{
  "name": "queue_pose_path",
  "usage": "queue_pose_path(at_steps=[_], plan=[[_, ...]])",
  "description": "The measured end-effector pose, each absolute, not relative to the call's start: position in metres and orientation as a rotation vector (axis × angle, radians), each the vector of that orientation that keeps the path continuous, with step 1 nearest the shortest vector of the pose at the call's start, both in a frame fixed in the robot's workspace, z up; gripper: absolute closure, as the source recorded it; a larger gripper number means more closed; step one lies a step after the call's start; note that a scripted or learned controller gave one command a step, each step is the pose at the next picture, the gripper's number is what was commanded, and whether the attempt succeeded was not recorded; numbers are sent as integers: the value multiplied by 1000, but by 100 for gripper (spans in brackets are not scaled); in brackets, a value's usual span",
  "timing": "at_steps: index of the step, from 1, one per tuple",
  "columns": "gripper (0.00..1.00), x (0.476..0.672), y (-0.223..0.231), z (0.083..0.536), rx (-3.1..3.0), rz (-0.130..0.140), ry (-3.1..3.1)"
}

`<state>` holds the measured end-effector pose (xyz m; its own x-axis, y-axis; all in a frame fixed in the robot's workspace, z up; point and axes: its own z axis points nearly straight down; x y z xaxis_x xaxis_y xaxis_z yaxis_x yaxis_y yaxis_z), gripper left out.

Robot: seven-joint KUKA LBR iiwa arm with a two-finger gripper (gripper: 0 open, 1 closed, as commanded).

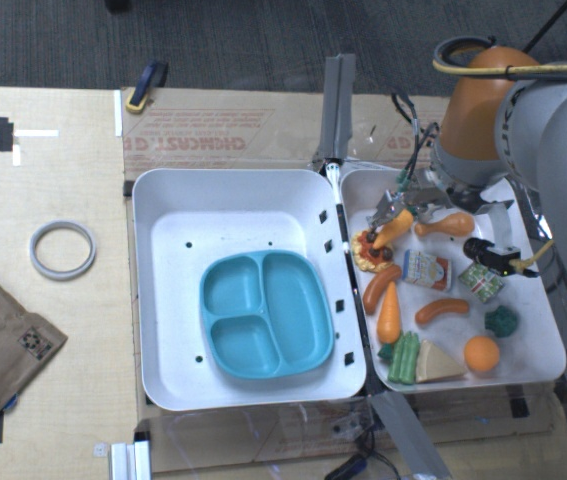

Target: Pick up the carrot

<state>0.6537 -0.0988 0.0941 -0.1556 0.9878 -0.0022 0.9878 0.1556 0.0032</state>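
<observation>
Gripper (395,208) low over right bin (553,353), at a yellow-orange piece (397,225); grip state unreadable. Carrot (390,311) lies apart, untouched.

Grey arm (553,128), orange wrist band (483,103)

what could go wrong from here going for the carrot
1. The tool sits near the top left of the right bin, over a yellow piece and the pizza slice, apart from the carrot; it may take the wrong item.
2. The carrot lies tight between a sausage and the green vegetable, so neighbours may get pushed or pinched.
</observation>
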Motion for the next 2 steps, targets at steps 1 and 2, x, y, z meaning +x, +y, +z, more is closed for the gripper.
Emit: queue_pose_path(at_steps=[1, 2], plan=[[100, 653, -100, 103, 2043, 1, 2381], [100, 659, -4, 199, 2161, -1, 2280]])
